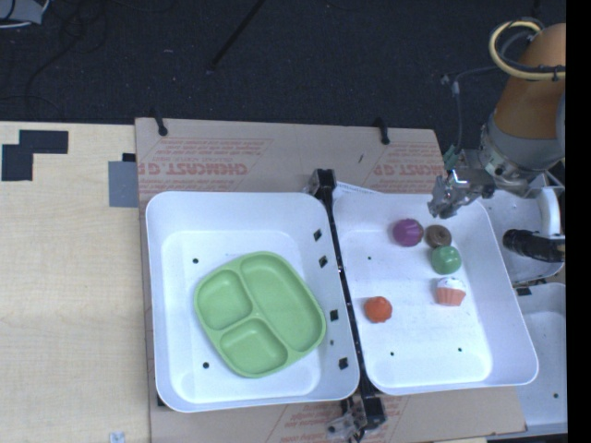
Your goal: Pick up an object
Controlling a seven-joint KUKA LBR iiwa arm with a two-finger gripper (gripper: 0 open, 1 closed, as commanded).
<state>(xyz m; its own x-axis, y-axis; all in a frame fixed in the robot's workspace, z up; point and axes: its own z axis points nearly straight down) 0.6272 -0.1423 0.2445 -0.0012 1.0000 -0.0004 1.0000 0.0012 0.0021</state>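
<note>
A: Where is the gripper?

B: At the far edge of the right bin, over its far right corner. It hangs from the grey arm, which comes in from the right with its orange band at the top.

A: Is it clenched on anything?

B: I cannot tell how it stands; it is too small and dark against the rim. Nothing shows in its grasp.

A: And the things to pick?

B: All five lie in the right bin. A purple ball sits nearest the gripper, just near and left of it. Just right of the ball is a brown doughnut. A green ball lies touching or almost touching the doughnut's near side, and a cupcake with white top and orange base sits just nearer again. An orange ball lies apart to the left, towards the bin's middle.

A: And the left bin?

B: It holds a green tray with three compartments, lying flat and turned at an angle. Both bins rest on a cardboard sheet on the bench.
</note>
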